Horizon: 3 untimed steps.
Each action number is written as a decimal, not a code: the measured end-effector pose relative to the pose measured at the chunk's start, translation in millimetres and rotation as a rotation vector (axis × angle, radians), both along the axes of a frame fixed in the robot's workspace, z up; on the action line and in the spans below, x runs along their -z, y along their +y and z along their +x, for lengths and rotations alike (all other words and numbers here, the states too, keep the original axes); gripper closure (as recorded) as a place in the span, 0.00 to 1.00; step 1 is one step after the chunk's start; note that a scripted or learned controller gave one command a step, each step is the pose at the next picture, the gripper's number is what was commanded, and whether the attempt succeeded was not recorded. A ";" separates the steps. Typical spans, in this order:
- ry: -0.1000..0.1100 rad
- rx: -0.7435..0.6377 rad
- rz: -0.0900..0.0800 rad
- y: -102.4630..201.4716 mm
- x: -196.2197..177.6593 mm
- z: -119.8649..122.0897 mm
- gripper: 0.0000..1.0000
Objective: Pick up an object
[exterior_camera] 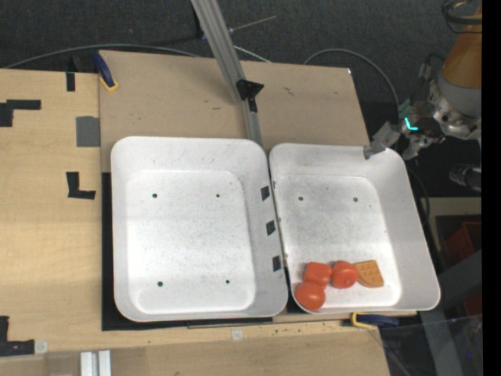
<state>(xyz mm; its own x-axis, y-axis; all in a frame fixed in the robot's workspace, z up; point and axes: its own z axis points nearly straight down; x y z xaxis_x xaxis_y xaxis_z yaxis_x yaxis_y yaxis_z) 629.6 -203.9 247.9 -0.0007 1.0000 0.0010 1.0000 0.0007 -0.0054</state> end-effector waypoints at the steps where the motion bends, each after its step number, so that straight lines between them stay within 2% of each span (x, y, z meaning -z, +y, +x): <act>1: -0.004 -0.001 -0.002 0.0 -3.0 0.9 0.00; 3: 0.003 0.000 0.000 -5.4 124.1 -3.1 0.00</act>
